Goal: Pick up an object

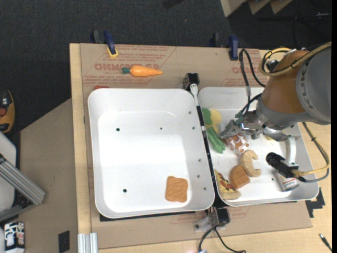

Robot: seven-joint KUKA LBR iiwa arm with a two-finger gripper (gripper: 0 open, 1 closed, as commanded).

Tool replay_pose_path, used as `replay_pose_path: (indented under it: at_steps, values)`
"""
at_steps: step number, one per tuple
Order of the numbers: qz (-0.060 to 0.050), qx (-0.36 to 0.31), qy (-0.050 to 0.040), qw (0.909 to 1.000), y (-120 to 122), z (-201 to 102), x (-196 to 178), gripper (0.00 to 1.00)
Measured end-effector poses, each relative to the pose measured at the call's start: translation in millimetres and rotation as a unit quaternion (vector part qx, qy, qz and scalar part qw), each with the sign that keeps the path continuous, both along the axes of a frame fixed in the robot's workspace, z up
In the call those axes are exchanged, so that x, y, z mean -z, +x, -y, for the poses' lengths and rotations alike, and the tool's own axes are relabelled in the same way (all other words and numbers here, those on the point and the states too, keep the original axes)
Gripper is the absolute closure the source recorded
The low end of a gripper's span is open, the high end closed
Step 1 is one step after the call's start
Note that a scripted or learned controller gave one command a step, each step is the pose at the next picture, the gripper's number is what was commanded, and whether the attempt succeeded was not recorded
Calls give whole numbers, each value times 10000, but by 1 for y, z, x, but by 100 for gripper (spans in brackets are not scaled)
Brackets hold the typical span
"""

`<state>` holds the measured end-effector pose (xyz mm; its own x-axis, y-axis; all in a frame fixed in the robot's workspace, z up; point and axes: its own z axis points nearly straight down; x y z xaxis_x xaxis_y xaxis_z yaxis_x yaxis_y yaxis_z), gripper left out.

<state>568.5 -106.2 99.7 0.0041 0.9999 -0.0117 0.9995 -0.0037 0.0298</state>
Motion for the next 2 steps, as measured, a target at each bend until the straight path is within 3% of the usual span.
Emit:
replay_pose_path:
  at_steps: [1,2]
  values:
    - [-2,-1,11,10000,1,-8,1,0]
    - [-87,-13,55,9999,-5,-14,10,0]
